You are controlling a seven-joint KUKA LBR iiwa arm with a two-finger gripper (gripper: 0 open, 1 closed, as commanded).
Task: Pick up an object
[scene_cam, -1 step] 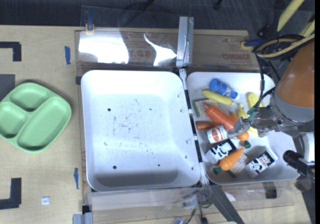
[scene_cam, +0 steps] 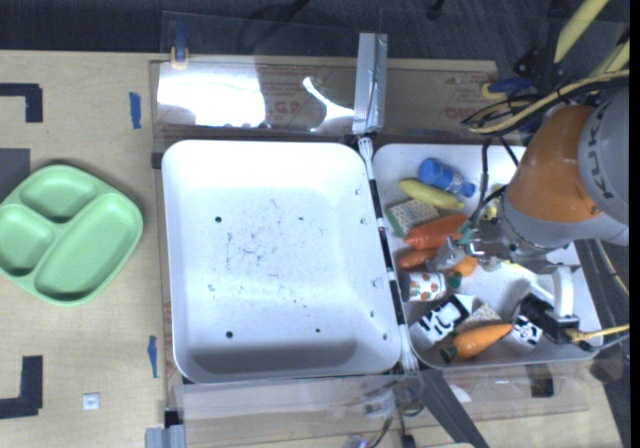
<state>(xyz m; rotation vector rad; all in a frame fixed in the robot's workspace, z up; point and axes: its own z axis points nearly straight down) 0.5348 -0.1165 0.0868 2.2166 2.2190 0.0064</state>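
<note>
You're looking down on a pale wooden bench (scene_cam: 80, 96) with black corner marks and blue tape strips, dark carpet beyond it, stand legs and a yellow pole at the top right. A light green three-compartment plastic dish (scene_cam: 66, 232) sits on the bench at the left, well apart from the bins. The left white shallow bin (scene_cam: 270, 256) shows only specks and scuffs. The right white shallow bin (scene_cam: 590, 331) holds a clutter: a blue bottle (scene_cam: 440, 174) at the far end, a yellow banana-shaped piece (scene_cam: 430, 193) beside it, a long orange carrot-like toy (scene_cam: 436, 232), a white cup with red print (scene_cam: 427, 286), and a second orange carrot toy (scene_cam: 480, 338) near the front wall. Your grey arm with the orange band (scene_cam: 560, 176) reaches in from the right, and the two-finger gripper (scene_cam: 478, 241) is low among that clutter, right by the long carrot. I can't tell you how it stands or what it grips.
</note>
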